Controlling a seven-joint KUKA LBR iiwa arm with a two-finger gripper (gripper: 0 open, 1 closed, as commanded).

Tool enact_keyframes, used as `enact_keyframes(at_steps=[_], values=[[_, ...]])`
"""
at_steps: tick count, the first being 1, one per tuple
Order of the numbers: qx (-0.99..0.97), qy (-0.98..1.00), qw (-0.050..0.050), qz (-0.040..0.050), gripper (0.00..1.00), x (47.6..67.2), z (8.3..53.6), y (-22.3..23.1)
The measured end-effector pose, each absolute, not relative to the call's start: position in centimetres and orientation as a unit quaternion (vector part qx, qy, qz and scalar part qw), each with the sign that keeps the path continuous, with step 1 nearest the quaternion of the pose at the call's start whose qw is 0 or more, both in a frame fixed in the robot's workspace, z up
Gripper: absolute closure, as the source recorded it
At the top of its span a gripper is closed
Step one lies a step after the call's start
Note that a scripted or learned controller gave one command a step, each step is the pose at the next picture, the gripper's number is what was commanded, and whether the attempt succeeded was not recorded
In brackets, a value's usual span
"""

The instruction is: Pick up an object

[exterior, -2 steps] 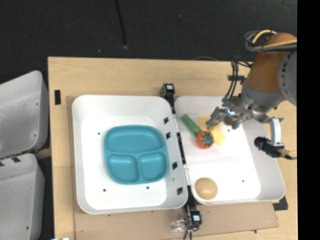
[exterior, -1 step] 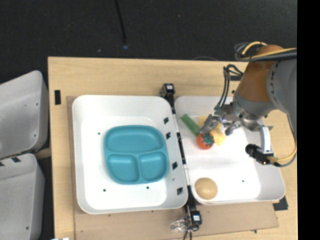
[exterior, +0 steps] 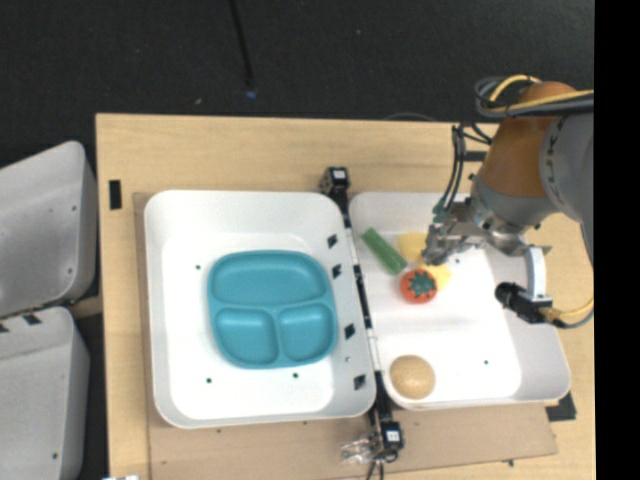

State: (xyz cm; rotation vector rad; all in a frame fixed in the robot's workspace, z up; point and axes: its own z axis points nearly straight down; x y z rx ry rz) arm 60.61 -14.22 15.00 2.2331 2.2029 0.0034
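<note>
In the right bin [exterior: 500, 368] lie a red tomato-like toy with a green top [exterior: 420, 286], a yellow piece [exterior: 412, 245] partly under the arm, a green stick-shaped piece [exterior: 383, 251] and a tan round bun-like object [exterior: 411, 376] at the front left corner. My gripper [exterior: 436, 253] hangs over the yellow piece, just above and right of the tomato toy. The wrist hides its fingertips.
The left bin [exterior: 180, 388] holds a teal divided plate [exterior: 270, 306]. A divider with black clips [exterior: 355, 298] runs between the bins. The arm's grey wrist and orange band [exterior: 520, 158] cover the right bin's far right corner. A black and yellow connector [exterior: 525, 303] hangs at the right.
</note>
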Motion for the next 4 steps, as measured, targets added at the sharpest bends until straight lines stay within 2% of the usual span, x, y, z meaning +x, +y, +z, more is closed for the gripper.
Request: enact_keyframes(at_steps=[1,2,3,4], values=[[0.709,0.705,0.004,0.0019,1.00,61.0,21.4,-14.7],[0.710,0.704,0.001,-0.0006,1.00,61.0,20.4,-14.8],[0.705,0.709,-0.001,-0.0001,1.00,61.7,20.3,-10.3],[0.704,0.710,0.001,0.0017,1.00,62.7,22.0,-4.6]])
